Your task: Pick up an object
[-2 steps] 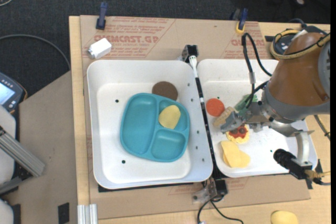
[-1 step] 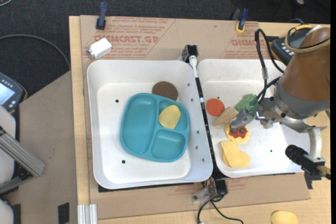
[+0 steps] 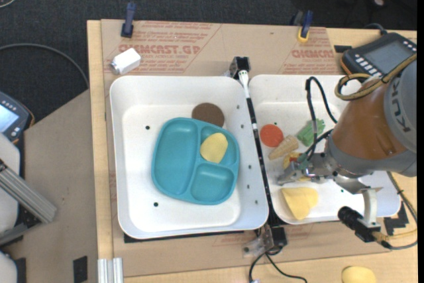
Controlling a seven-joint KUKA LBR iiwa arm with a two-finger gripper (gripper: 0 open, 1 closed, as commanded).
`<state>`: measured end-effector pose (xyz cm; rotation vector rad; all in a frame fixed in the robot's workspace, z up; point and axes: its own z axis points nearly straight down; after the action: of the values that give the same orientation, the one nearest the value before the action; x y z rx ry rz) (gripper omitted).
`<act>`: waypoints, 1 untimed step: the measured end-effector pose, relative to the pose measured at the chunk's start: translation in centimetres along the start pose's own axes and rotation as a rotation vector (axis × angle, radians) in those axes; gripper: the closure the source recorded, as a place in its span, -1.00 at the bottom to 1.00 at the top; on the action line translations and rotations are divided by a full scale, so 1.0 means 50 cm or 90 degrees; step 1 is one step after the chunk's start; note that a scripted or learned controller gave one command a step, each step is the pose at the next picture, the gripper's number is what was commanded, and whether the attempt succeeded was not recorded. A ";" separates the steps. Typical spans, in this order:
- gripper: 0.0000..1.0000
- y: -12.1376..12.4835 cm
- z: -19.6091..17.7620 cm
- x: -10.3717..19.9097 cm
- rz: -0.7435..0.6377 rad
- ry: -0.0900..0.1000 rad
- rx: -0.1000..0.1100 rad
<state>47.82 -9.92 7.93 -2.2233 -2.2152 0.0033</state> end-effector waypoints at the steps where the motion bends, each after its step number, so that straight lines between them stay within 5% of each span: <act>1: -1.00 0.140 -0.012 0.010 -0.005 -0.001 -0.006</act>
<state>54.81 -9.43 8.50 -2.2213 -2.2293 -0.0051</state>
